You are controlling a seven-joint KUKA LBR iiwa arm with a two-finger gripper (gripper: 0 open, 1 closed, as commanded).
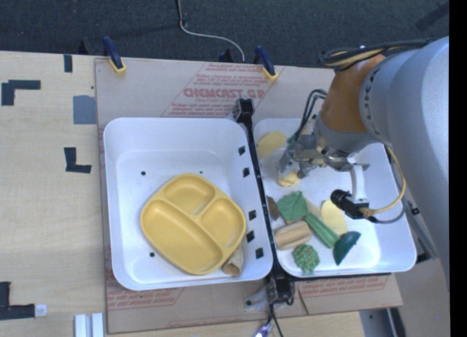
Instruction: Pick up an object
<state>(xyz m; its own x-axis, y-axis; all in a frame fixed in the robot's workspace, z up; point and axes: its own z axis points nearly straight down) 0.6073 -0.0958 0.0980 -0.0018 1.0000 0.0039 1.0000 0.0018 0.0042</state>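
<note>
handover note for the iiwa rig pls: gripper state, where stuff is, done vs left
Gripper: low in the right bin, at its upper left part, right above a small yellow piece. Whether it grips that piece cannot be told.
Right bin: a pale yellow round piece near the divider, a green leafy piece, a tan cylinder, a broccoli floret, a pale yellow wedge, a dark teal piece.
Left bin: a yellow divided plate.
Done: arm is down at a target.
Left: confirm a grasp, then lift.
</note>
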